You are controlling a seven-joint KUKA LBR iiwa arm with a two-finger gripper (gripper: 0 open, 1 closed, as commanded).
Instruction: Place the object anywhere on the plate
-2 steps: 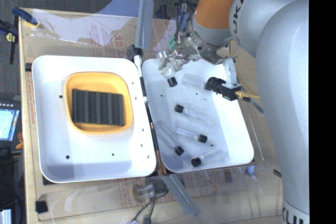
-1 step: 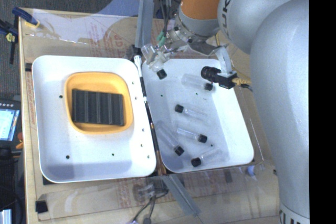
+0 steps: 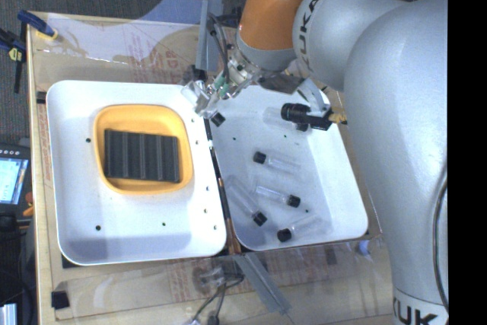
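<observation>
Over in the left bin (image 3: 68,164) I see the yellow plate (image 3: 142,147) with its dark ribbed insert. Gripper (image 3: 207,97) sits at the divider; can't tell its state. Capped vials (image 3: 275,160) lie loose in the right bin (image 3: 335,186). Risk: clear vials roll, so I'd expect a missed grasp.

Bulky grey KUKA-lettered arm (image 3: 380,87), orange band above wrist.

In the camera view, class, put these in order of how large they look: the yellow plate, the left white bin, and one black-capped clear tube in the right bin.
Largest to smallest:
1. left white bin
2. yellow plate, lying inside that bin
3. black-capped tube, far smaller than either
</observation>
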